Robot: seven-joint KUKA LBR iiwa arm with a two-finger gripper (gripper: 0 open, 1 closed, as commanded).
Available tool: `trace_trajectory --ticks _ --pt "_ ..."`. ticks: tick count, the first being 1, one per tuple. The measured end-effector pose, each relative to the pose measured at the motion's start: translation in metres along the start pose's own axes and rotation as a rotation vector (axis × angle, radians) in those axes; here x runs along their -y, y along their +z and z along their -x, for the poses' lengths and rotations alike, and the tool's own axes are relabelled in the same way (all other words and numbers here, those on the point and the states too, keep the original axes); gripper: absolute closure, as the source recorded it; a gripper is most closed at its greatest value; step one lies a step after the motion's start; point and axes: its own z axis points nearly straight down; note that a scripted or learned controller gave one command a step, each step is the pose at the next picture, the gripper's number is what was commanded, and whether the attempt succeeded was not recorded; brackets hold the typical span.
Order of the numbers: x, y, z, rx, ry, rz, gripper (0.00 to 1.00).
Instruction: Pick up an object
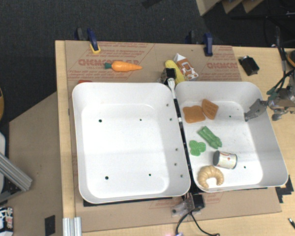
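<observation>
Camera view: gripper point(254, 110) at the right bin's point(265, 146) right rim, over its upper right part; claw state cannot be told. Nothing visibly held. In that bin: 2 brown bread slices point(200, 111) upper left, green toy point(205, 140) centre, small can point(225, 160) and croissant point(211, 176) near the front. Carrot point(122, 67) lies on the bench, beyond the left bin point(88, 132).

Smooth, perhaps plastic bins point(123, 132) on matt cardboard point(152, 58).
</observation>
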Motion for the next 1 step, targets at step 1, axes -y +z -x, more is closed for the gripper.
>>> trace_trajectory --ticks 1 --pt "0.0078 0.1177 -0.0438 -0.004 -0.003 -0.007 0.00"
